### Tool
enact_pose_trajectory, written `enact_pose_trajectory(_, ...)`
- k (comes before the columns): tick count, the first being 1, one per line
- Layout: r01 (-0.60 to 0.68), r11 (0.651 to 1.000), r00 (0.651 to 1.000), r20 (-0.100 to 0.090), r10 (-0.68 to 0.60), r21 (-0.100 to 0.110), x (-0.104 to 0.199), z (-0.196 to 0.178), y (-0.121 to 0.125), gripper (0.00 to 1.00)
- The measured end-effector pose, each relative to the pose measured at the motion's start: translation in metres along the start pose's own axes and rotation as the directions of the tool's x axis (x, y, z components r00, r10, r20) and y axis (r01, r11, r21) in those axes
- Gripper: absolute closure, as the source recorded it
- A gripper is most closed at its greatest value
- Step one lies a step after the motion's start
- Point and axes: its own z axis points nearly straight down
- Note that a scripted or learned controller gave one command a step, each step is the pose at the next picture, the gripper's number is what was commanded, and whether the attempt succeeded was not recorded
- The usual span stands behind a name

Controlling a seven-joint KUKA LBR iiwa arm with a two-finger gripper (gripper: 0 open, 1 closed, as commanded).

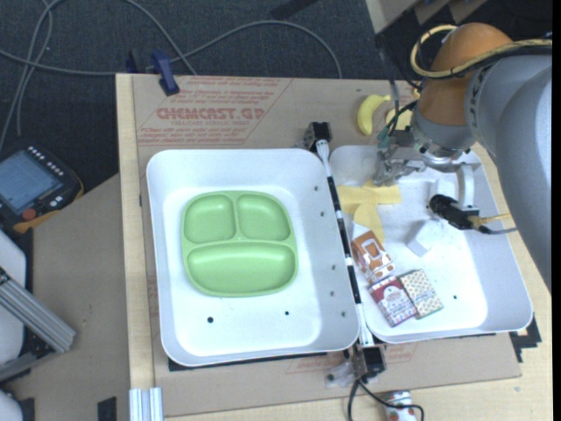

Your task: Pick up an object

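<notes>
As the gripper (pixel 392 167) hangs low over the right bin (pixel 491 310), we target the yellow peel (pixel 368 198).
We can't tell its grip state; peel lies just below-left, long axis running left-right.

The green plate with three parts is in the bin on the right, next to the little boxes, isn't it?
Not quite. The camera view shows the green plate with three parts in the left bin, on its own. The little boxes lie in the right bin, where the gripper reaches down near the back.
</notes>
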Motion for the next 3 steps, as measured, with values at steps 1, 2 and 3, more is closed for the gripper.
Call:
enact_pose_trajectory(1, 0.000, 1.000, 1.000, 0.000, 0.000, 0.001, 0.000, 0.000, 0.000, 0.00)
enact_pose_trajectory(2, 0.000, 1.000, 1.000, -0.003, 0.000, 0.008, 0.014, 0.012, -0.007, 0.00)
enact_pose_trajectory(3, -0.001, 1.000, 1.000, -0.002, 0.001, 0.005, 0.001, 0.012, -0.002, 0.00)
